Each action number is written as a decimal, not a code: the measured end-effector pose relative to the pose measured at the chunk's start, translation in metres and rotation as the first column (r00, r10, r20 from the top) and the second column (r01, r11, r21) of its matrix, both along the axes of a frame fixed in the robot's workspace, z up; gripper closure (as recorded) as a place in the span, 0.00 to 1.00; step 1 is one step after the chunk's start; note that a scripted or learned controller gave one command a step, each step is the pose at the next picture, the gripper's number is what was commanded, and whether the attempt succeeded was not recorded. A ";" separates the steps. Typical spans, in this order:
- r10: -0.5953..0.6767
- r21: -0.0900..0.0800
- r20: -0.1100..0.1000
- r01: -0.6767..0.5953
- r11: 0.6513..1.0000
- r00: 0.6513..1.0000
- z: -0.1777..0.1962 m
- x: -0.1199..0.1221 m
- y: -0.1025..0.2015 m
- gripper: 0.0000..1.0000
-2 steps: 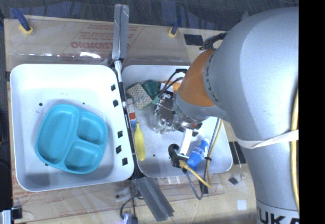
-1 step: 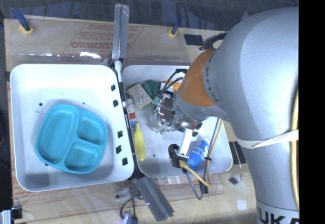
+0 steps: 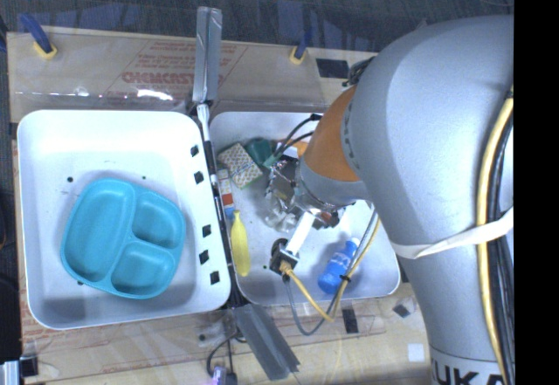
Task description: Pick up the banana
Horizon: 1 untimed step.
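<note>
Hand [image 3: 281, 200], its grip impossible to tell, hangs over the right bin [image 3: 262, 283] with one banana [image 3: 238, 244] and one blue bottle [image 3: 338, 265].

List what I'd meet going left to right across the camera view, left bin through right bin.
blue divided plate → banana → blue bottle
</note>
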<state>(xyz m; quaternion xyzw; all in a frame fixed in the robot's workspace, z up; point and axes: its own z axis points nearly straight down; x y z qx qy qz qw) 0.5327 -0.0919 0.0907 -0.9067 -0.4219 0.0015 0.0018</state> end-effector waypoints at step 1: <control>0.008 0.003 -0.006 -0.008 1.000 1.000 0.009 -0.001 0.002 1.00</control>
